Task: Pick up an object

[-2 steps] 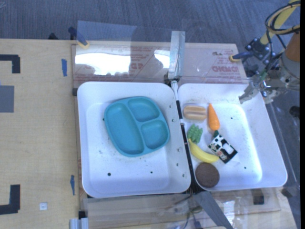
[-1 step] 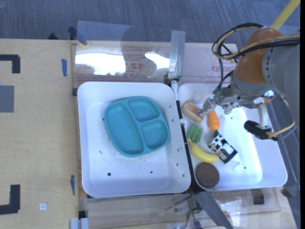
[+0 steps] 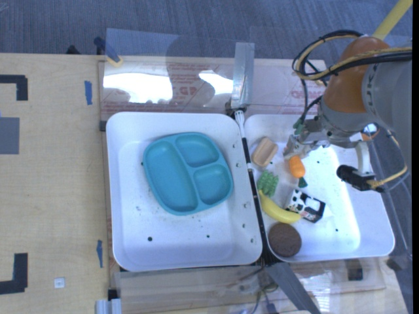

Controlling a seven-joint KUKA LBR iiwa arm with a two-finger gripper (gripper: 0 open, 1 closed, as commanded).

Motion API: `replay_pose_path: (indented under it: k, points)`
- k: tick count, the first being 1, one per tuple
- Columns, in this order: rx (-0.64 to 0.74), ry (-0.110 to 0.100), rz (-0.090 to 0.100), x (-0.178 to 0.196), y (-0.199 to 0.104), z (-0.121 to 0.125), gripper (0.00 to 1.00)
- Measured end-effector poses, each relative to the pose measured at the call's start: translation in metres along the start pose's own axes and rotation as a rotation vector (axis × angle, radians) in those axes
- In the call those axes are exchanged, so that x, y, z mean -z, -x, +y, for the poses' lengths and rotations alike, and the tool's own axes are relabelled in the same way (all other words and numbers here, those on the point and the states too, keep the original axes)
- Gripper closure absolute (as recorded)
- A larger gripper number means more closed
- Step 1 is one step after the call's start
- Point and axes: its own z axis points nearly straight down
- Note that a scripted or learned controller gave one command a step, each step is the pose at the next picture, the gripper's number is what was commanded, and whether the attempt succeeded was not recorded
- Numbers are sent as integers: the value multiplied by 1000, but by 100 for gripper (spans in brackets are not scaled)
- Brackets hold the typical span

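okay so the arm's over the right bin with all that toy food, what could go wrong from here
The gripper hangs just above the carrot, with the bread and broccoli close by; it could nudge a neighbour or close on two things. The banana and cookie lie against the bin wall, which may block the gripper there.
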Motion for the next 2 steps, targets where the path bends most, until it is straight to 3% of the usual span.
replay_pose_path:
  k: [1,2]
  points:
    - [196,11,-3,-8,3,-27,100]
    - [114,9,-1,79,-57,11,100]
